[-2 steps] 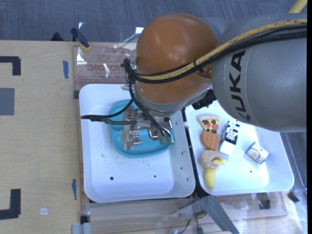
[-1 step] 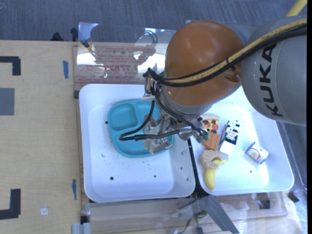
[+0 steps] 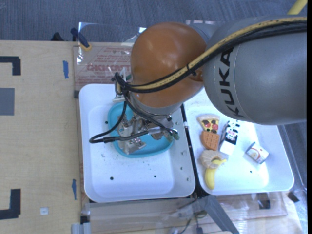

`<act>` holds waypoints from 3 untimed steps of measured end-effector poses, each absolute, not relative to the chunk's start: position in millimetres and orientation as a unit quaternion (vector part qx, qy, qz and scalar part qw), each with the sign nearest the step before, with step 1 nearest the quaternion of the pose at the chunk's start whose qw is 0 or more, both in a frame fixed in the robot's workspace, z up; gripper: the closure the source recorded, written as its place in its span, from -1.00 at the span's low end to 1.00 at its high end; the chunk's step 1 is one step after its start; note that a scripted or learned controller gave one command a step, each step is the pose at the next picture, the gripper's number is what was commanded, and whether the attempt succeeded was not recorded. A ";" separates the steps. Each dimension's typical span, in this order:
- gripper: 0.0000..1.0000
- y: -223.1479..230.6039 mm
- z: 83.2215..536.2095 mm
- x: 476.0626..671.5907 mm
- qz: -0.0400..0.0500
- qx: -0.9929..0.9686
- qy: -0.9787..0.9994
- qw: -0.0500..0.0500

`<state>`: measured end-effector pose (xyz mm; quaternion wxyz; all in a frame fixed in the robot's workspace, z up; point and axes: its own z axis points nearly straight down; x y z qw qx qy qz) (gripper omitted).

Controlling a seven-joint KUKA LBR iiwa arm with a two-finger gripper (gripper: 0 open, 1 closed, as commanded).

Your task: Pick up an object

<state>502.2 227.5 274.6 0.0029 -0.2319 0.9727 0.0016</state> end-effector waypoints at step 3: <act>1.00 227.9 251.8 513.6 0.002 -0.429 0.903 0.007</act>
